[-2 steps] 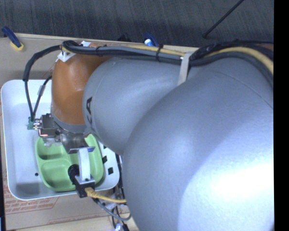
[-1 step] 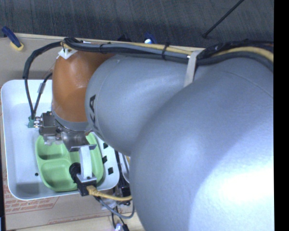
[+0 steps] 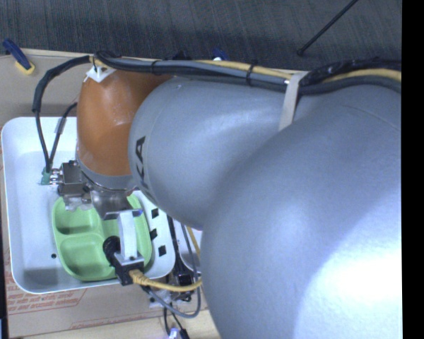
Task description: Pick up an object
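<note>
A light green tray with two compartments [image 3: 81,246] lies in the left white bin [image 3: 21,189], towards its near right side. My arm covers most of the view, its orange band [image 3: 106,129] above the wrist pointing down into this bin. The gripper body [image 3: 109,203] hangs directly over the green tray's upper right part. Its fingertips are hidden beneath the wrist and a white and black mount [image 3: 131,242], so I see nothing held between them.
Black cables [image 3: 49,119] loop from the wrist over the left bin's far side. A yellow cable [image 3: 166,284] curls near the bin's front right corner. The grey arm body hides the right bin. Cardboard with red print [image 3: 42,299] lies along the front edge.
</note>
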### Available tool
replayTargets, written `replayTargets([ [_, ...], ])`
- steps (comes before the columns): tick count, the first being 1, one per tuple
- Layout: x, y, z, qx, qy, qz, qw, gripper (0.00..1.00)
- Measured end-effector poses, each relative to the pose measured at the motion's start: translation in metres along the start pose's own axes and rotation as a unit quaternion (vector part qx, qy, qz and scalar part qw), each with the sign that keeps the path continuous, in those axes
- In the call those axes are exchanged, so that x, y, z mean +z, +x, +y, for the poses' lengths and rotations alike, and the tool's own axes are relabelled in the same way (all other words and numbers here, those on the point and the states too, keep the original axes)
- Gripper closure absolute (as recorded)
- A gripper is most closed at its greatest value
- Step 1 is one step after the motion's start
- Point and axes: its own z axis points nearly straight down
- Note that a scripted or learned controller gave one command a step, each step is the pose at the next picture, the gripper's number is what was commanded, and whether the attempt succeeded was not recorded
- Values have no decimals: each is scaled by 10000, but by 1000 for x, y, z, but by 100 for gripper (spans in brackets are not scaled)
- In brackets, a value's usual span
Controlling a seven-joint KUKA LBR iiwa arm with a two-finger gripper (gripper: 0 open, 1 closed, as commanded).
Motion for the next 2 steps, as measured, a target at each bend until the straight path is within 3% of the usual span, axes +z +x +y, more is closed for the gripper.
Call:
replayTargets([
  [2, -20, 2, 0, -105, 15, 4, 9999, 100],
])
